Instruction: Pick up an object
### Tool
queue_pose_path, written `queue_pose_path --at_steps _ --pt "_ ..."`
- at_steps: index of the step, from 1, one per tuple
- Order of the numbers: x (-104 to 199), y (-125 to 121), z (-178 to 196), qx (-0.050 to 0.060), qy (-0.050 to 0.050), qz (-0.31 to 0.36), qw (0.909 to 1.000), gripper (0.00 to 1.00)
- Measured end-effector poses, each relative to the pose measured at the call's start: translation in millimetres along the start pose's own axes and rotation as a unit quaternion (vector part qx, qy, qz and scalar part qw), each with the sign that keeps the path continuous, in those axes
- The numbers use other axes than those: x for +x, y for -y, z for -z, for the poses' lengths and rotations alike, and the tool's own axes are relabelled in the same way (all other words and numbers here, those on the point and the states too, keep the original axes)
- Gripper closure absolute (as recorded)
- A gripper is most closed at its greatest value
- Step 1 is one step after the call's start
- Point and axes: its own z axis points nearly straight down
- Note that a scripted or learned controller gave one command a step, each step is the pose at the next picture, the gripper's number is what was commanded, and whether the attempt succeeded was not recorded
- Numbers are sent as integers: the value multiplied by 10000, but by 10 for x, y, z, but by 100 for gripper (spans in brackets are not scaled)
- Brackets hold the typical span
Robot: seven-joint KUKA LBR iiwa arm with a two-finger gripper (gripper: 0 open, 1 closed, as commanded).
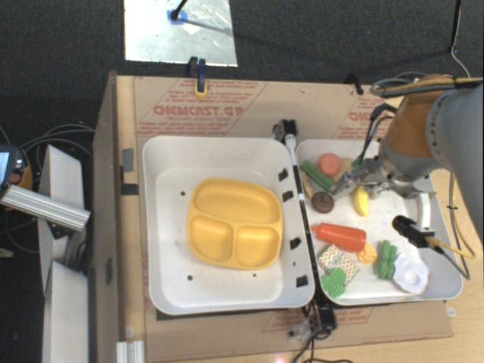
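Toy foods (342, 236) cluttering right bin (446, 274)

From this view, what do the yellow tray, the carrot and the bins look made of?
Yellow tray: likely moulded plastic, matte to satin, with one even colour and rounded compartment walls.
Carrot: probably toy plastic or rubber, smooth with a flat saturated orange; which one is unclear.
Bins: look like thin formed white plastic with a slight sheen and soft rounded rims.

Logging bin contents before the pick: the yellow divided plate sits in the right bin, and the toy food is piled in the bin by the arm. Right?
Not quite. The camera view shows the yellow divided plate in the left bin, not the right one. The toy food, such as the orange carrot, is indeed in the right bin by the arm.
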Motion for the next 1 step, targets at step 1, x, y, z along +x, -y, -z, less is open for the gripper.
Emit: queue_pose_path --at_steps 1 --pt "-17 18 109 4 0 -12 10000 100"
